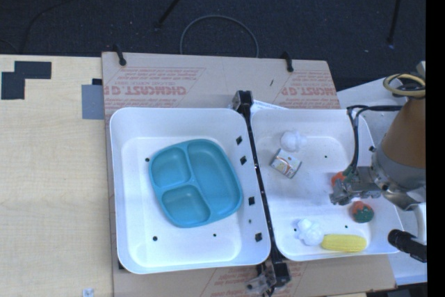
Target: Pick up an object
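At the right side of the right bin (316,252) we find the gripper (345,193), low over the bin floor near the right wall, with the grey arm (407,149) and its orange band rising behind it toward the right edge of the view. We cannot tell how the gripper is set, and we see nothing clearly held in it. A small orange-red piece (338,179) shows just at its upper left side, touching or nearly touching the metal; what it is we cannot say. Just below and to the right of the gripper lies a small round object (361,213), green with a red top, resting on the bin floor.

Further toward the front wall we see a yellow corn cob (343,243) lying on its side, and just beside its left end a small white lumpy object (306,230). Near the back of the same bin sits another white object (292,141), rounded, and just in front of it a small can (285,164) tipped on its side, with a pale label.

Beyond the black divider (252,177) we see the left bin (128,149), which holds a blue divided plate (195,182) with three compartments, lying flat near the middle. Both bins rest on a cardboard sheet (208,80) on the wooden bench (49,184).
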